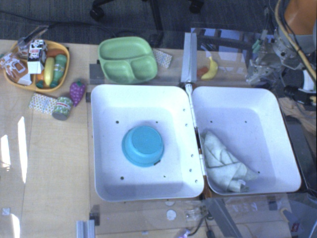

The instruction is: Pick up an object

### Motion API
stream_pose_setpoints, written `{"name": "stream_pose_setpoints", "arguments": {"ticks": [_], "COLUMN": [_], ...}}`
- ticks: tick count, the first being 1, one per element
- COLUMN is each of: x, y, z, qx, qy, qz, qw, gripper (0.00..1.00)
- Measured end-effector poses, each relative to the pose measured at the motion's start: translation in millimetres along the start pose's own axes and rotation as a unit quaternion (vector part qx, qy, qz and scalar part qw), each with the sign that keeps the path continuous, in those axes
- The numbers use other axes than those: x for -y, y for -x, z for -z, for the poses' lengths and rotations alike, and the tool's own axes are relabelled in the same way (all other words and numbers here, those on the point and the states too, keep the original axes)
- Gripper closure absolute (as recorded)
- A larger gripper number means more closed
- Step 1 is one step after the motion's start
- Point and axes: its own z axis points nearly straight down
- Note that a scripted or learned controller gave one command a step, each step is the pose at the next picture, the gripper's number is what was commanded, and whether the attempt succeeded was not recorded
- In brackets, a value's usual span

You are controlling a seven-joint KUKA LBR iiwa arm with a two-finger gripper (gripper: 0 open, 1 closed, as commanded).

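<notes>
So there's two shallow white plastic bins sitting side by side on the wooden bench. The left bin (106, 108) has a round light-blue plastic bowl (143, 145) flipped upside down, sitting a bit toward 6 o'clock of the bin's middle and well clear of every wall. The right bin (257, 108) has a crumpled off-white cloth (223, 162) bunched up down around 7 o'clock, with its left edge pretty much against the wall the two bins share. The arm (299, 9), grey with that orange band, is parked way up at about 1 o'clock of the whole scene, behind the right bin's back edge and nowhere near either object. The gripper (260, 66) end is lost in a tangle of cables and metal up there, so honestly I can't tell how it's set, and nothing looks to be in it. Outside the bins: a pale green divided plastic tray (127, 59) sits just past the left bin at 12 o'clock, a little yellow toy banana (211, 67) lies behind the right bin at 11 o'clock, and off at 10 o'clock of the bench there's a yellow bowl (62, 51) stuffed with toy food. A purple toy grape bunch (77, 91) and a small green can (62, 108) lie just beside it, near the left bin's left wall.
</notes>
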Motion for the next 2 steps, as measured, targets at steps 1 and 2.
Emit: {"name": "stream_pose_setpoints", "arguments": {"ticks": [1,2], "x": [-1,-2], "y": [-1,25], "z": [11,-25], "qx": [0.001,0.000], "qy": [0.002,0.000], "qz": [0.003,-0.079], "qw": [1.0000,0.9969], "gripper": [1.00,1.00]}}
